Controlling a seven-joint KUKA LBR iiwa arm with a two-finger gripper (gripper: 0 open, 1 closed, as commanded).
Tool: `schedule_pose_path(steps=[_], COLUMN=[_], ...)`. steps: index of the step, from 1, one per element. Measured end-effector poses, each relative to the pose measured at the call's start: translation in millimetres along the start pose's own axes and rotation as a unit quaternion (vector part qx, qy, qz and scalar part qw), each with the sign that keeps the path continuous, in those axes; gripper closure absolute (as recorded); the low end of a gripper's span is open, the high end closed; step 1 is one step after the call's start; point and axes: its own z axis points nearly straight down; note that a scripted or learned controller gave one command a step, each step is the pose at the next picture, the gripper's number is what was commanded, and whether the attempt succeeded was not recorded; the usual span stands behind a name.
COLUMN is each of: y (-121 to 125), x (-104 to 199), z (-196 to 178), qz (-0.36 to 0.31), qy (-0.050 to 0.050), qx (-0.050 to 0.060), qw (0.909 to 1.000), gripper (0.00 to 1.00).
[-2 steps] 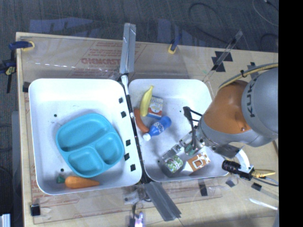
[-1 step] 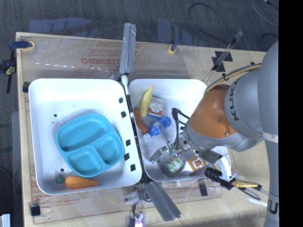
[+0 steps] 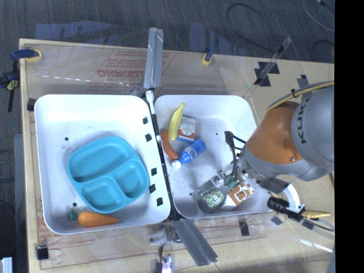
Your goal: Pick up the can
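Observation:
The can [image 3: 212, 198] is a small silver tin with a green patterned top, lying near the front edge of the right bin [image 3: 216, 108]. My gripper [image 3: 230, 172] hangs low over the right bin, just behind and to the right of the can, very close to it. The grey arm with its orange band [image 3: 273, 138] comes in from the right above the bin's right wall. Whether the gripper touches the can is not visible from this angle.
An orange and white packet [image 3: 242, 194] lies right of the can. A banana [image 3: 176, 120], a small carton [image 3: 187, 128], a blue bottle [image 3: 190, 152] and an orange piece [image 3: 168, 147] sit by the divider. The left bin [image 3: 51, 110] holds a blue divided plate [image 3: 108, 173] and a carrot [image 3: 98, 219].

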Motion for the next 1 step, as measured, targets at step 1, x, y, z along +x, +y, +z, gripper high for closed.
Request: schedule_pose_path(steps=[1], y=[18.4], x=[35.3], z=[1.4], qz=[0.127], qy=[0.003], qx=[0.002], qw=[0.9919], gripper=[0.00])
